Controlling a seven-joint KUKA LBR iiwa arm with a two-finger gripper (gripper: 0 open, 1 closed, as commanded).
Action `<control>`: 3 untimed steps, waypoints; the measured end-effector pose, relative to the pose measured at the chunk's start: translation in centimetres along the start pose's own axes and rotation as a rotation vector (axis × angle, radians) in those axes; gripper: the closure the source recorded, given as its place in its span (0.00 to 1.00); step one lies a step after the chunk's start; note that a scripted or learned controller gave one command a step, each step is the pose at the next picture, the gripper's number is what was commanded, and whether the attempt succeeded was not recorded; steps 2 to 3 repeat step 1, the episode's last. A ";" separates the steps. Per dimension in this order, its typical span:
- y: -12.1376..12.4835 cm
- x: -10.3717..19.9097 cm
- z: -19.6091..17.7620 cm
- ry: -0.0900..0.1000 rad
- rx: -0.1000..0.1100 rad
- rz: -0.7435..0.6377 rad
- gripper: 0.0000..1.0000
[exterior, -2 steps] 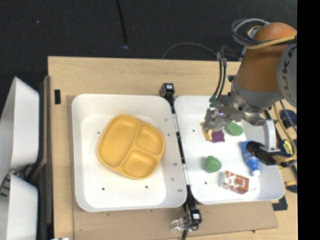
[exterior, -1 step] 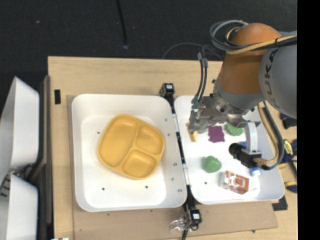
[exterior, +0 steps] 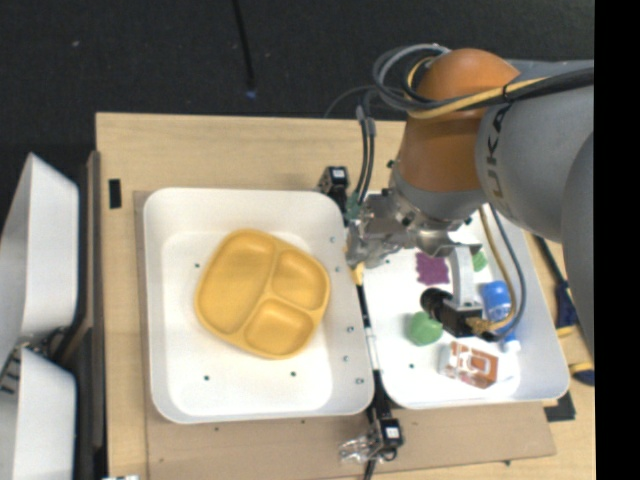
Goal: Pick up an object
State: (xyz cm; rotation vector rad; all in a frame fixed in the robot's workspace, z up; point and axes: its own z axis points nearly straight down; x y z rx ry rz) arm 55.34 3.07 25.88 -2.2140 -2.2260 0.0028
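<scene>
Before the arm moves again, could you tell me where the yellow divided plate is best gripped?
I'd grip the yellow divided plate on its raised outer rim, coming straight down at its left edge, where bare floor of the left bin leaves finger room. It lies flat, too wide to span.

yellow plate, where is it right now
The yellow plate lies in the left bin, roughly at its centre, tilted a little, across the divide from the right bin where the green object sits.
</scene>
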 end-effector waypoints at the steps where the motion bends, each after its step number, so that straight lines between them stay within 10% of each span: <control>1: 0.7 4.9 -0.4 0.001 -0.004 -0.003 1.00; 3: 0.7 4.9 -0.4 0.001 -0.004 -0.003 1.00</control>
